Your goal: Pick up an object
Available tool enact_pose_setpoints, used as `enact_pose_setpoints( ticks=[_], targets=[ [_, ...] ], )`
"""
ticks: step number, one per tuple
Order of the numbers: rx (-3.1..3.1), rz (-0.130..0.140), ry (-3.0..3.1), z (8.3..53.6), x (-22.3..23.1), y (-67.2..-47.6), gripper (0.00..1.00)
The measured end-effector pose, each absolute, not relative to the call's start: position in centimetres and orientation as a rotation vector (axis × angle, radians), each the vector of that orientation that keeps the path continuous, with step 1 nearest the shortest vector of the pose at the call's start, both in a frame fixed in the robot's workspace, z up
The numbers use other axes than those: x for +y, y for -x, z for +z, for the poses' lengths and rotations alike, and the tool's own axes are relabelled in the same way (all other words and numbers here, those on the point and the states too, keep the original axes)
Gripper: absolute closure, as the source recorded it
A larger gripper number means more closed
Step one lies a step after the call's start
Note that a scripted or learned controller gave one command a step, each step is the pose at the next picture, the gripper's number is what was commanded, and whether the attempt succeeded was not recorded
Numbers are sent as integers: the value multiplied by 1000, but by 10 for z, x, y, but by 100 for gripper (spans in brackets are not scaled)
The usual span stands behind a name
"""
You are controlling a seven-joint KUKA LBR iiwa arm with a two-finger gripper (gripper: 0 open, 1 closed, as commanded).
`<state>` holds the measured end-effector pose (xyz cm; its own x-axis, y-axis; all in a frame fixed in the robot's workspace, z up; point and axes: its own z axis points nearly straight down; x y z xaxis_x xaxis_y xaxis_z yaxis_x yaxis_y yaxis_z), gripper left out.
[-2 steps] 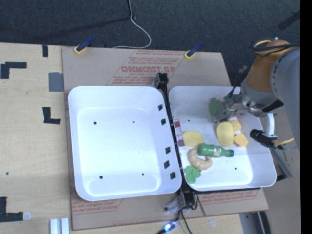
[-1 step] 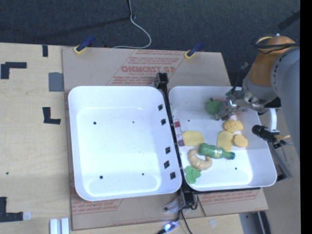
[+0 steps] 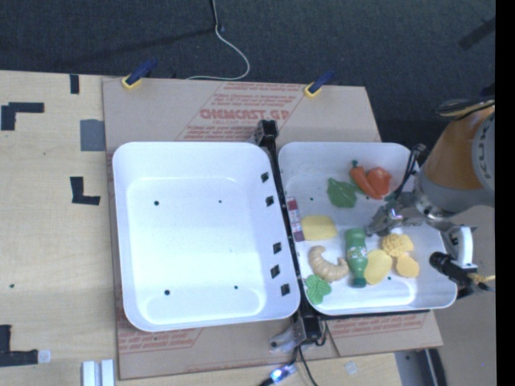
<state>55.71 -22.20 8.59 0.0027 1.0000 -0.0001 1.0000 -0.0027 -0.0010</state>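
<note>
Gripper low over the right bin, near its right edge, just above the yellow corn cob; grip state can't be told. Green bottle and croissant toward the front edge, yellow block by the left wall, red pepper at the back. Left bin alongside.

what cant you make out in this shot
- Gripper, camera view: small and blurred over the right white bin, so its state and any hold are unreadable.
- Grey arm with orange band: cut off by the right edge.
- Green bottle-shaped toy and yellow bumpy corn-like toy: too blurred for details.
</note>
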Motion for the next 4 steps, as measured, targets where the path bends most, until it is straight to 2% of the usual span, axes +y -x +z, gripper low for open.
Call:
enact_pose_setpoints(
  ticks=[1,2,3,4],
  targets=[
    [-2225,-1,2219,85,-223,-595,100],
    [-2239,-13,2226,206,-217,-667,100],
    [-2238,-13,2231,374,-223,-670,100],
    [-2227,-1,2222,397,-223,-669,100]
  ],
)
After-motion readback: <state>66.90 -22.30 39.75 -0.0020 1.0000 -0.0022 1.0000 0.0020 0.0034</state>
